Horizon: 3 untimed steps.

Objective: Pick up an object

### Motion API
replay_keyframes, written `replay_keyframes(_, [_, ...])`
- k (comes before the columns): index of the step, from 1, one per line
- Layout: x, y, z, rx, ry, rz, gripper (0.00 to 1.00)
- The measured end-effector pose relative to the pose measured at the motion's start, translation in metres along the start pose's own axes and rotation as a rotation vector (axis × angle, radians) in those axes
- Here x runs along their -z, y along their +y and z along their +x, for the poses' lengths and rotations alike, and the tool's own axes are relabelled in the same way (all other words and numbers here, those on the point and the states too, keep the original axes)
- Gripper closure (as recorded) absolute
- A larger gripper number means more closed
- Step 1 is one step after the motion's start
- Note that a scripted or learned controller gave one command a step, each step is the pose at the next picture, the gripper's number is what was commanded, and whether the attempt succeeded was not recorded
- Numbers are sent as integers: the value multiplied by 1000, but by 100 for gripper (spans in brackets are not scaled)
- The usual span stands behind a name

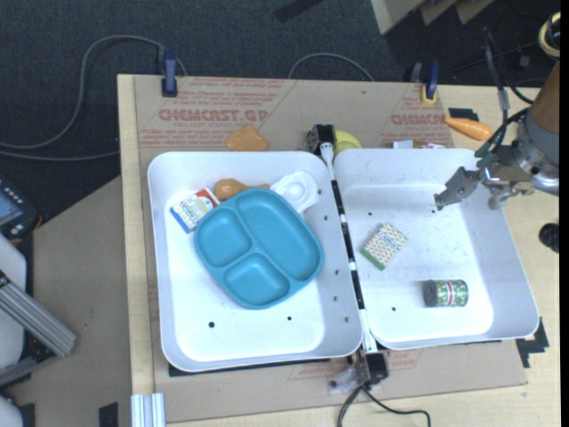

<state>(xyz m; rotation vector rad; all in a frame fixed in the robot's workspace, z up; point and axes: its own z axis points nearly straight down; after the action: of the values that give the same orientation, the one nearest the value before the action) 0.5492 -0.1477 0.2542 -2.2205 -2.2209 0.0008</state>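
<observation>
My gripper (pixel 472 194) hangs over the upper right part of the right bin (pixel 498 327), fingers spread open with nothing between them. Below and to its left in that bin lies a small green-checked packet (pixel 384 245). A little dark can with a green label (pixel 444 293) lies on its side nearer the bin's front. Both are well apart from the gripper.
The left bin (pixel 178 327) holds a blue divided plate (pixel 258 247), a white scoop (pixel 297 188), a small carton (pixel 194 210) and an orange piece (pixel 229 188). Behind the bins on the board lie an orange lump (pixel 247 138), a yellow object (pixel 346 140) and a toy carrot (pixel 468 128).
</observation>
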Motion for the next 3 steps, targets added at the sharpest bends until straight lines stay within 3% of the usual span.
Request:
replay_keyframes(1, [-137,-67,-5,-4,5,16,0])
replay_keyframes(2, [-172,-71,21,1,3,5,0])
replay_keyframes(3, [-116,-4,-43,0,-7,-11,0])
